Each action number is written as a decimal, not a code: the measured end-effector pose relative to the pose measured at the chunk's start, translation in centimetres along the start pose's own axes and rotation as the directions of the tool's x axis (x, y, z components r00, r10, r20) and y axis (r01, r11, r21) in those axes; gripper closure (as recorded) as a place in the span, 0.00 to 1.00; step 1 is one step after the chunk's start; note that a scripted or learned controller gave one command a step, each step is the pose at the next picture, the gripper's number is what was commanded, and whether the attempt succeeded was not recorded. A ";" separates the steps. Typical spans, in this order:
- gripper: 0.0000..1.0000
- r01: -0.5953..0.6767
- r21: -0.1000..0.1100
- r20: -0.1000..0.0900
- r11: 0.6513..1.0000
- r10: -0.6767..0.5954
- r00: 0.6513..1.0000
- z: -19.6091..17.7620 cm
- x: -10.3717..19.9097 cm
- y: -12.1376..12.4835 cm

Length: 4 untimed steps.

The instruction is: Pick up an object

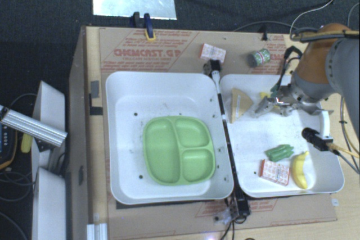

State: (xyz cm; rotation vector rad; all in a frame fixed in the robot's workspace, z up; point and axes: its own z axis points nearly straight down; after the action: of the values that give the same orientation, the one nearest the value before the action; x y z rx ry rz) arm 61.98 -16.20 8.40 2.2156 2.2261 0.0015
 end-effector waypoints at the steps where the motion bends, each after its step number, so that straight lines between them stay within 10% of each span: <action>1: 0.00 -0.008 0.023 -0.001 1.000 0.008 1.000 0.2 5.0 4.5; 2: 0.00 -0.003 -0.001 0.002 1.000 0.003 1.000 -4.2 0.4 -4.2; 3: 0.00 -0.003 0.002 -0.001 1.000 0.003 1.000 -1.0 4.6 -9.5; 4: 0.00 -0.005 0.000 0.001 1.000 0.005 1.000 -2.4 -0.9 -13.3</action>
State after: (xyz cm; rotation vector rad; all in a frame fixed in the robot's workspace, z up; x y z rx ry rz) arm 48.66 -17.22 10.82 2.2205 2.2209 0.0006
